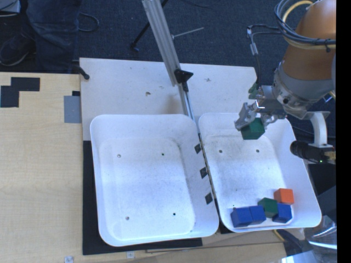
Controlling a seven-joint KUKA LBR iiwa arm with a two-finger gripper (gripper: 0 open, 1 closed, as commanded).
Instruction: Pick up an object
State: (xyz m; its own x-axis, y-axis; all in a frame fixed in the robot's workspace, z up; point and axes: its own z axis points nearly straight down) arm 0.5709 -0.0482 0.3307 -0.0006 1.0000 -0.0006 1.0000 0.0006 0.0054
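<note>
My gripper (252, 122) hangs above the far part of the right bin (307, 193), shut on a dark green block (254, 130) that sits between its fingers, lifted off the bin floor. At the bin's near right corner lie several more blocks: an orange block (284, 195), a green block (268, 205), a small blue block (282, 213) and a wider blue block (247, 216).
The left bin (109, 147) lies beside the right one, with a row of black clips (202, 171) along the shared rim. A slanted metal rail (164, 43) rises behind the bins. A wooden bench top (38, 163) spreads to the left.
</note>
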